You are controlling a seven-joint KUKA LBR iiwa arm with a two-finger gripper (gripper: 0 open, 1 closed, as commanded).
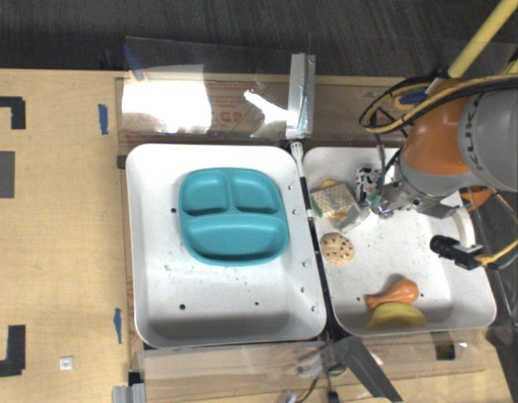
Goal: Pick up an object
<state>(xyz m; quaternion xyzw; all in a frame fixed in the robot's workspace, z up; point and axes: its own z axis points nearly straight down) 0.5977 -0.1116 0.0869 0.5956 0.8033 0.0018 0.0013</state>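
— Gripper (pixel 359 211) position, relative to the right bin (pixel 460 305)?
— It sat low over that bin's upper-left part, touching or just beside a square waffle-like piece (pixel 332 199). How far it was spread, I could not tell.
— Other items?
— A cookie (pixel 337 248) lay just below the waffle piece; an orange and yellow toy (pixel 395 302) rested near the bin's lower edge.

In the right bin: a checkered block (pixel 333 199), a cookie (pixel 337 248) below it, an orange gourd (pixel 395 292), and a yellow fruit (pixel 395 315).
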